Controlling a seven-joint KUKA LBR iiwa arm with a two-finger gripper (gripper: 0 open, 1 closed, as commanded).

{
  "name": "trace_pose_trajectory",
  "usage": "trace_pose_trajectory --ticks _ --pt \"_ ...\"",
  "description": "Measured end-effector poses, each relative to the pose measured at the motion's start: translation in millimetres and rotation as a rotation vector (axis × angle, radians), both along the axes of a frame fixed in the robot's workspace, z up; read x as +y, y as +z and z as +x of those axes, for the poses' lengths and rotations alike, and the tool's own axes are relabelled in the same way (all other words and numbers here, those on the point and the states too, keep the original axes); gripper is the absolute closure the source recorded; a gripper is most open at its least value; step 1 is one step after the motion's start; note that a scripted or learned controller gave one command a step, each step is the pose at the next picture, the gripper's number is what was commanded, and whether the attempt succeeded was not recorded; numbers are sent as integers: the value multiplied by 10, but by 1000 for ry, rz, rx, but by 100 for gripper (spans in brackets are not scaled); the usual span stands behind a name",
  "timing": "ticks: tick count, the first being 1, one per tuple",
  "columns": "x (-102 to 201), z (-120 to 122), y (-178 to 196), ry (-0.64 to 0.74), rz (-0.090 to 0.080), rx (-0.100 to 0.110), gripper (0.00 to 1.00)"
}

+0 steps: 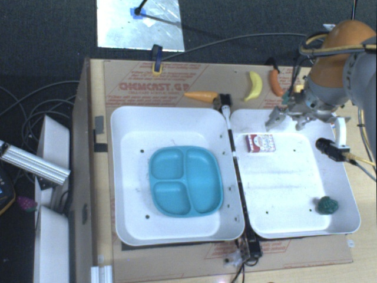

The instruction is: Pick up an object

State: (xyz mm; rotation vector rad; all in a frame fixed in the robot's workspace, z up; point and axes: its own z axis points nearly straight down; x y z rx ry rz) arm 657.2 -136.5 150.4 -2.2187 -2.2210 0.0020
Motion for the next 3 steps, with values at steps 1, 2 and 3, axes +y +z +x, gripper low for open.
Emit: trace_pose_trajectory --ticks 1,2,3 --pt "340 -24 -544 4 0 -8 0" --pt "329 -22 -444 5 -1 -9 100" --pt "329 -24 -447 5 -1 -9 0"
